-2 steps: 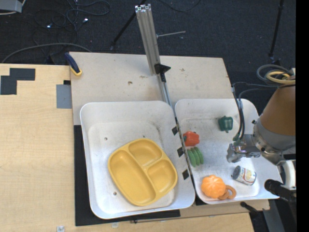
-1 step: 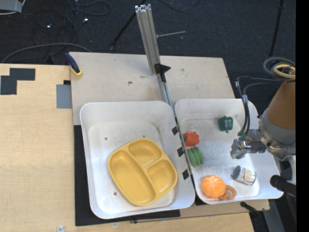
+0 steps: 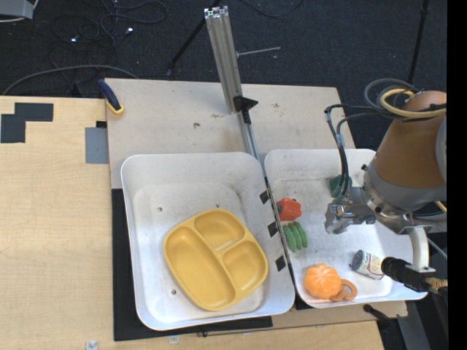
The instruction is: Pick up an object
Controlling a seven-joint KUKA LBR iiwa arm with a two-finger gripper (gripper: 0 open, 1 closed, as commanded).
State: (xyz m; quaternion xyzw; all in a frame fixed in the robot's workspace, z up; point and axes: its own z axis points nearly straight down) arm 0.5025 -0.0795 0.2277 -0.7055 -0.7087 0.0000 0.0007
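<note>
The pincer (image 3: pixel 341 217) hangs over the middle of the right bin (image 3: pixel 321 168), its metal tip low above the bin floor; whether it is spread or pressed together cannot be told from this angle, and nothing is seen between its tips. The arm (image 3: pixel 408 152) enters from the right, its bulk covering the bin's right side. No object is lifted yet. Candidates lie near: a red piece (image 3: pixel 289 209) and a green ribbed piece (image 3: pixel 295 236) rest against the bin's left wall, just left of the pincer; an orange fruit (image 3: pixel 322 281) with a small ring (image 3: pixel 345 291) touching it sits at the near edge; a small tube (image 3: pixel 367 263) lies below right. The red and green pieces are probably the closest targets, though the wall beside them limits approach room. The left bin (image 3: pixel 146 188) holds a yellow divided tray (image 3: pixel 214 258), flat and well apart from the pincer. Both bins rest on the surface (image 3: pixel 168 115).
</note>
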